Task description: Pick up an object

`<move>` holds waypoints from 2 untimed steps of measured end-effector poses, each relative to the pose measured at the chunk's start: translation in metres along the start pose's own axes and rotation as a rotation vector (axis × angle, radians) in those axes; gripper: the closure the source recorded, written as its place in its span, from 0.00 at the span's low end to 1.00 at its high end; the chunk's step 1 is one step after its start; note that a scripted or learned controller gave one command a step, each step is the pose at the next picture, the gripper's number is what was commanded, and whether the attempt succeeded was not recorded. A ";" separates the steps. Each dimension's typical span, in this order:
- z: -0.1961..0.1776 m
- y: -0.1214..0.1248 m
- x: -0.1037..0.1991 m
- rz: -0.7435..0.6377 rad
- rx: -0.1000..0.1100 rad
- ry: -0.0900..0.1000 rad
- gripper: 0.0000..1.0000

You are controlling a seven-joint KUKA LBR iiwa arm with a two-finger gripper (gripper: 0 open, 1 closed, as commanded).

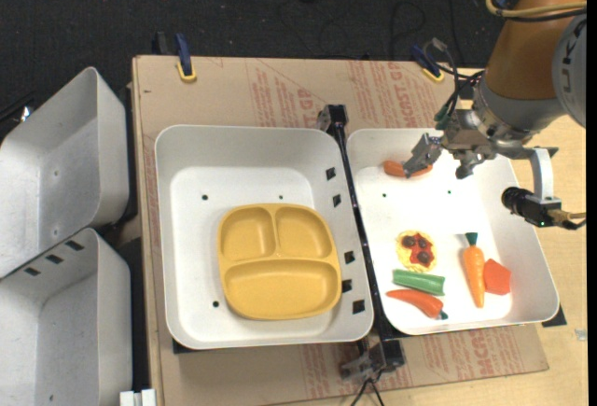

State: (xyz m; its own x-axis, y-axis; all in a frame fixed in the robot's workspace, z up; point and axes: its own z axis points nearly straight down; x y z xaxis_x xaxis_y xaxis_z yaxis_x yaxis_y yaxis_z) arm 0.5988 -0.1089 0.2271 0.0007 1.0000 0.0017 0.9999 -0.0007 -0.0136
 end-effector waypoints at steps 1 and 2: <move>-0.008 0.002 0.000 -0.002 -0.013 -0.001 0.00; 0.051 0.011 0.003 -0.001 -0.009 -0.002 0.00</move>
